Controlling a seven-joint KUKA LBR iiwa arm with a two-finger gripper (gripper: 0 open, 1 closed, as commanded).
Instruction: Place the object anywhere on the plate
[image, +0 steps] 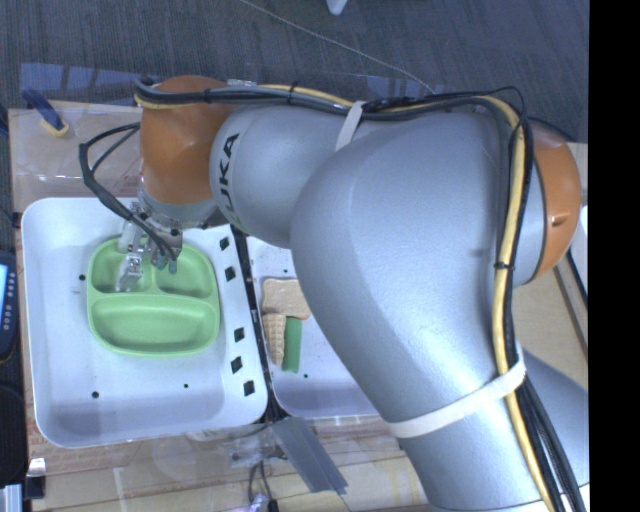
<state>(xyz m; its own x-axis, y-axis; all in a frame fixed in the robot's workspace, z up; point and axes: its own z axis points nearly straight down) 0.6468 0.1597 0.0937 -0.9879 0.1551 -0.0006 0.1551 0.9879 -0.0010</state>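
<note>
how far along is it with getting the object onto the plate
Done: the arm has reached into the left bin, and the claw sits over the upper compartments of the green plate. In hand: nothing I can confirm; the view is too cluttered there to show an object at the claw. Left: a tan item and a green item lie in the right bin, so the placement looks unfinished or unconfirmed.

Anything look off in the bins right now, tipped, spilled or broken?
Nothing stands out. The green plate sits flat in the left bin, with the claw over its upper compartments. A tan sponge with a green strip lies in the right bin, partly behind the arm.
</note>
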